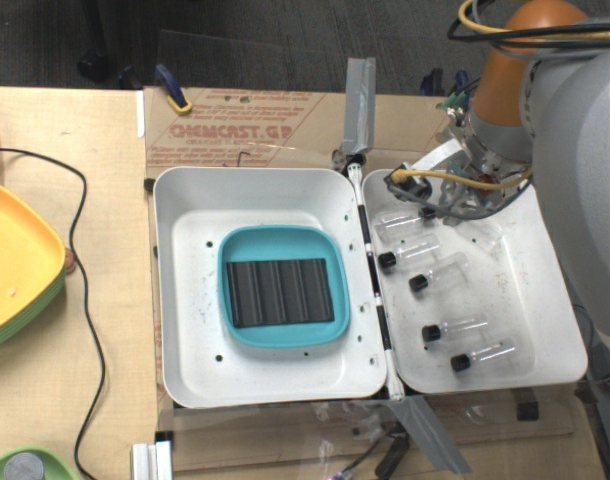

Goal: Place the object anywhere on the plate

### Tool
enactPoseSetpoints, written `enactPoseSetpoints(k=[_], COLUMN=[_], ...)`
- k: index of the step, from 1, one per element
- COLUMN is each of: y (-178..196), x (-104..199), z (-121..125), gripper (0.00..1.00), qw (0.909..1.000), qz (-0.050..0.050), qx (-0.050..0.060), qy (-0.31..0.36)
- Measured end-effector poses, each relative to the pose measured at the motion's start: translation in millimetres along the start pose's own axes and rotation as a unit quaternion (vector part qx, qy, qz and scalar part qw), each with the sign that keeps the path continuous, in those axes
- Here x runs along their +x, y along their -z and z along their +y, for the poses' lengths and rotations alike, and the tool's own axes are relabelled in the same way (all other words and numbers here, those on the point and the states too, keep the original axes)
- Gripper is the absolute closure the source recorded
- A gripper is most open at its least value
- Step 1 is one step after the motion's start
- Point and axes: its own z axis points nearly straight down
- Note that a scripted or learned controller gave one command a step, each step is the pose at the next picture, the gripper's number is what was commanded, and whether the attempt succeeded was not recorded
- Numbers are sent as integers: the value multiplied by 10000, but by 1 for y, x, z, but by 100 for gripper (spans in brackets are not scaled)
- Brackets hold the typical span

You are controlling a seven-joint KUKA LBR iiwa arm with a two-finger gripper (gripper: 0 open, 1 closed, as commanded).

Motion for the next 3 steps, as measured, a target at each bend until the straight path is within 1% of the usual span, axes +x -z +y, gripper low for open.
enactPoseSetpoints(k=[1, 2, 3], y=[0, 38, 48], x=[0, 3, -16], z=[0, -37, -45], gripper=[0, 0, 0], qw=[10000, 9998, 9992], qz=[0, 41, 31], qx=[0, -8, 0], qy=[-1, -203, -396])
